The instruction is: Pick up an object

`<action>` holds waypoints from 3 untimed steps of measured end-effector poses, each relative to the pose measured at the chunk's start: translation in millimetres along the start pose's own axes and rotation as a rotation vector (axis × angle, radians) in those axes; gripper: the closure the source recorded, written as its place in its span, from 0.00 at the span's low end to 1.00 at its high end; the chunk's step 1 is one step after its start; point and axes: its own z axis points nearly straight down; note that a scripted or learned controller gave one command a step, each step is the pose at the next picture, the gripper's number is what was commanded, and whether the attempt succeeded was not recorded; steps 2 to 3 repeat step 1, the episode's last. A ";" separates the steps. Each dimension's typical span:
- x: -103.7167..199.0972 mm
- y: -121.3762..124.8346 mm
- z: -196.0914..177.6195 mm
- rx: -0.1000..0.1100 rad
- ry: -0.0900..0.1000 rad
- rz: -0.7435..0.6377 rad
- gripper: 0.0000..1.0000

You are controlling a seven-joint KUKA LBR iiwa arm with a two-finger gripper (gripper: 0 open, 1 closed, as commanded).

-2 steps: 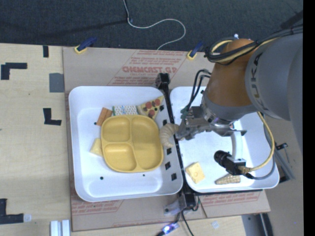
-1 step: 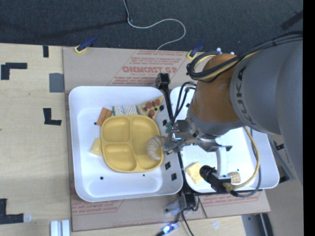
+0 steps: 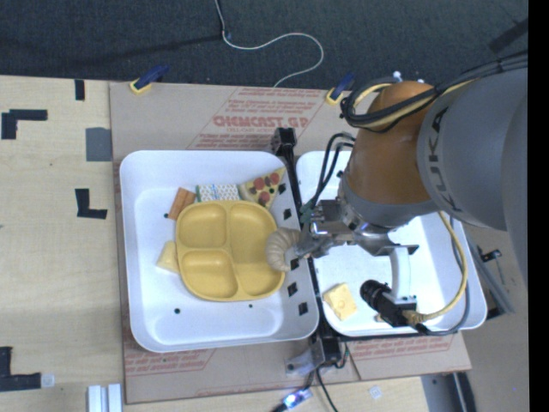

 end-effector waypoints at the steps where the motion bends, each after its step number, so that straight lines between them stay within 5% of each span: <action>1: 5.9 -5.5 20.0 0.004 -0.001 0.001 1.00; 3: 5.9 -5.5 20.0 0.004 -0.001 0.001 1.00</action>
